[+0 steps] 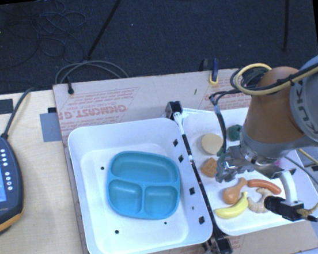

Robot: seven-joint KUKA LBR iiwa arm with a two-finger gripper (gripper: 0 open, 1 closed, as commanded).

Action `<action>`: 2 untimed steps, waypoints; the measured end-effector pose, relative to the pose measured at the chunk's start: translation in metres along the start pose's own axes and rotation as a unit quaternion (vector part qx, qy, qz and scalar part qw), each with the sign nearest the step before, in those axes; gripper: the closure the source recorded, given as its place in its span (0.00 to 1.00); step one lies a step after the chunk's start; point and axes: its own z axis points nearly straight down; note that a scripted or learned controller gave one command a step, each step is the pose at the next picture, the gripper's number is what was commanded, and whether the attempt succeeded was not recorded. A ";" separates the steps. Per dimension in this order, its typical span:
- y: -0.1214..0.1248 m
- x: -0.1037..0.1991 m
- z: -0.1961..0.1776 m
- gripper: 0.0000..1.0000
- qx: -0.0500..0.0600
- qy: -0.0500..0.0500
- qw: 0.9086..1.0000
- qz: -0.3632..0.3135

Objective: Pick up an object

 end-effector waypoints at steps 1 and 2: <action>-0.024 0.014 -0.123 1.00 -0.003 -0.002 1.000 0.002; -0.002 0.049 -0.033 1.00 0.007 -0.001 1.000 0.002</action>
